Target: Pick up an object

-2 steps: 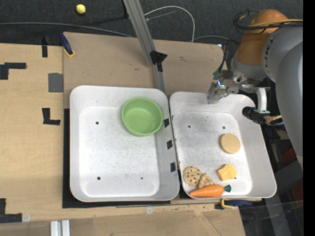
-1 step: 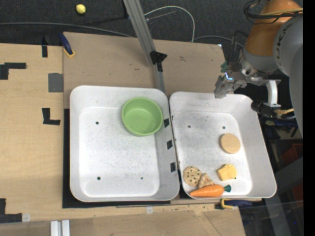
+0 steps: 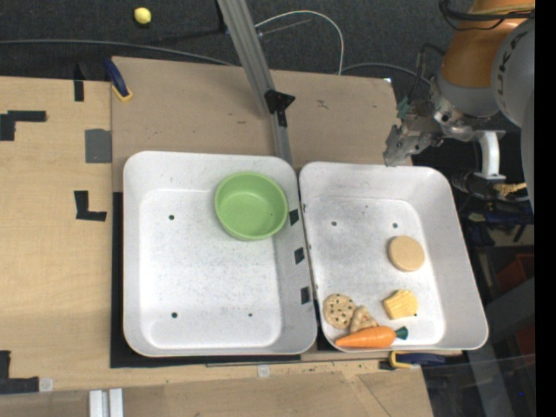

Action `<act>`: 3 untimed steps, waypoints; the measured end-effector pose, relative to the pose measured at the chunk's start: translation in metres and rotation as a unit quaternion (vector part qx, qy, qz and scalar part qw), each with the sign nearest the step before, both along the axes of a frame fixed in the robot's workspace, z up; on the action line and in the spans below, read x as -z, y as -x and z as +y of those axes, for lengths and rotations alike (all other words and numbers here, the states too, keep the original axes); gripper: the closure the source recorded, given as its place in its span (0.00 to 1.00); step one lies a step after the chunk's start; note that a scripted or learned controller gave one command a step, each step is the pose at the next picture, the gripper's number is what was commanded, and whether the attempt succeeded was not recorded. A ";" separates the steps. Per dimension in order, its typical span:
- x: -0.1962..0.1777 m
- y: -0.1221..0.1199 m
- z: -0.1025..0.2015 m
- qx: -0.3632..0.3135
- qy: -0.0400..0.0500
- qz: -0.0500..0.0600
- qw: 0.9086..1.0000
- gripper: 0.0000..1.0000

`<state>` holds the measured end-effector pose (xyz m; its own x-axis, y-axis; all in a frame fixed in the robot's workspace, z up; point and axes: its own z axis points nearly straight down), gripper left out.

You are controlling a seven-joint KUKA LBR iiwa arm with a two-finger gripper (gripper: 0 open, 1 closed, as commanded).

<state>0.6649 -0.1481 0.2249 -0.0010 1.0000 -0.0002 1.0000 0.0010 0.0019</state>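
Observation:
The right bin (image 3: 434, 189) holds a round tan disc (image 3: 406, 253), a yellow wedge (image 3: 400, 303), a speckled cookie (image 3: 338, 309), a small brown piece (image 3: 362, 319) and an orange carrot (image 3: 369, 338) along its near edge. A green bowl (image 3: 251, 205) sits in the left bin (image 3: 148, 233) at its far right. My gripper (image 3: 398, 148) hangs above the far rim of the right bin, well away from the toys, with nothing seen between its fingers.
A grey metal pole (image 3: 252, 50) slants down to the gap between the bins. A small yellow ball (image 3: 142, 15) lies on the dark floor at the far left. Cables run behind the bench.

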 end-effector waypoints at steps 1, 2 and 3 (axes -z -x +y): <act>0.010 0.005 0.056 -0.002 -0.001 0.002 1.000 1.00; 0.004 0.005 0.116 -0.003 -0.001 0.002 1.000 1.00; 0.009 0.024 0.168 -0.003 -0.001 0.003 1.000 1.00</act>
<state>0.6405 0.0202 0.2164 -0.0063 1.0000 0.0015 1.0000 0.0063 -0.0039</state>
